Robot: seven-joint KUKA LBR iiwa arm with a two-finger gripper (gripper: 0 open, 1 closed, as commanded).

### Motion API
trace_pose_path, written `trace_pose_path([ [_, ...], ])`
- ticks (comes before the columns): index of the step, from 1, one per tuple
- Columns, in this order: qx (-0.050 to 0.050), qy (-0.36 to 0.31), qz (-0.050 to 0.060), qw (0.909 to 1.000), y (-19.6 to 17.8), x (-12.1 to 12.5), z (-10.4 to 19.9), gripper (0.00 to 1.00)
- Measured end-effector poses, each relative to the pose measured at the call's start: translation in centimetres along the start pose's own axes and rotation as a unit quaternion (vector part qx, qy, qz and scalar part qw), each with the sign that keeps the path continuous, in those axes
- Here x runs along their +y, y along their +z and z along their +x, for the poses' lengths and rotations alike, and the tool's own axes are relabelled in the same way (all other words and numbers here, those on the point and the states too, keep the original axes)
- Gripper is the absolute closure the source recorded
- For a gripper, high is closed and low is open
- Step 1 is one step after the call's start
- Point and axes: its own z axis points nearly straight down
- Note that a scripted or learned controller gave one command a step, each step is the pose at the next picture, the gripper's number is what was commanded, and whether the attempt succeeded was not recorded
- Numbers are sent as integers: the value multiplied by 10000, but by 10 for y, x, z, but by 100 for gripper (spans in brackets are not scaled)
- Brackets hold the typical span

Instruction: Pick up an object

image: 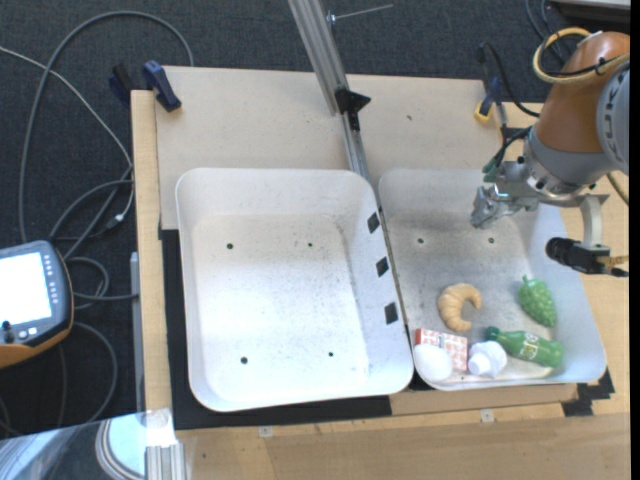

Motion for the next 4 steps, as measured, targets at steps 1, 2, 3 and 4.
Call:
trace_pose_path([
  [1, -4, 3, -6, 10000, -44, 2, -2, 100],
  [2, -8, 1, -22, 10000, -108, 10, -4, 100],
  [3, -4, 0, -5, 10000, -137, 11, -4, 100],
  [4, 19, -26, 35, 10000, -135, 15, 56, 100],
])
